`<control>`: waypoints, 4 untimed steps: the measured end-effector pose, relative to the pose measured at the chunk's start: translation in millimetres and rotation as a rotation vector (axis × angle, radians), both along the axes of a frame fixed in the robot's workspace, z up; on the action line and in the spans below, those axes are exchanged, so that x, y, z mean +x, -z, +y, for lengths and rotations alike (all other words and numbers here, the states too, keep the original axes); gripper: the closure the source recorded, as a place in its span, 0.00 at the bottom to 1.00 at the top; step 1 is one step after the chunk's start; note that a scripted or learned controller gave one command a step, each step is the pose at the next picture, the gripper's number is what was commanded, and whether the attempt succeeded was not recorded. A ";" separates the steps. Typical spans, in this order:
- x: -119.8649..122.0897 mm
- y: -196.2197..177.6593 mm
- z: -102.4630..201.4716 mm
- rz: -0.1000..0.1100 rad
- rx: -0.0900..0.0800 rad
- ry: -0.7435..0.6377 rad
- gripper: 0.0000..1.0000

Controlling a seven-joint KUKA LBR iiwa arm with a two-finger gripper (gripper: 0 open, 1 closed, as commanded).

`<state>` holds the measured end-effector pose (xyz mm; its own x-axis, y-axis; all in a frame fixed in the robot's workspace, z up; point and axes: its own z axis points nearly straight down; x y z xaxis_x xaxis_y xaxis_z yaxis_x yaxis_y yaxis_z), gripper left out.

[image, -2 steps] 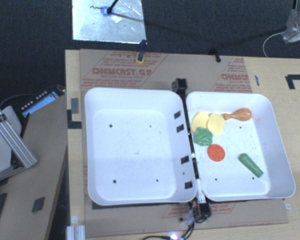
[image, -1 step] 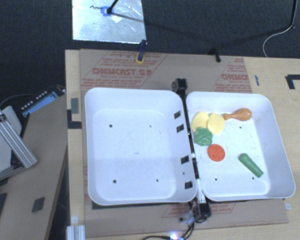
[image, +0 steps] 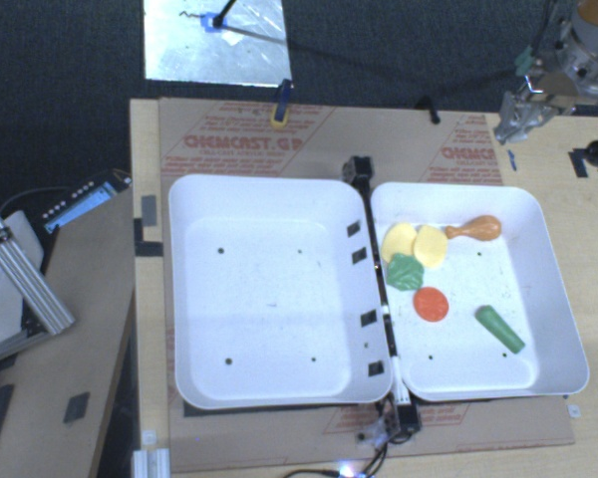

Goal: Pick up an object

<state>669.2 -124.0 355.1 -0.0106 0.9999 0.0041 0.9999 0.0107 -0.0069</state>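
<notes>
The right bin holds several small toy foods. Two pale yellow round pieces lie near its left wall, with a green leafy piece just below them. An orange drumstick-shaped piece lies to their right. A red-orange disc sits near the bin's middle and a green pickle-like cylinder lies lower right. My gripper hangs at the top right, above the bench and beyond the far edge of the right bin, well away from all the objects, with nothing held in it.
The left bin stands beside the right one, with black clips along the shared divider. A silvery sheet lies on the dark floor at the back. A yellow and blue clamp sits on the bench's far edge.
</notes>
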 end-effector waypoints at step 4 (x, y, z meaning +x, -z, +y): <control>-22.3 -0.1 -13.1 -0.018 -0.008 0.011 1.00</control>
<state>646.9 -137.1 355.2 0.0008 1.0000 -0.0042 0.9999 -0.0008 0.0112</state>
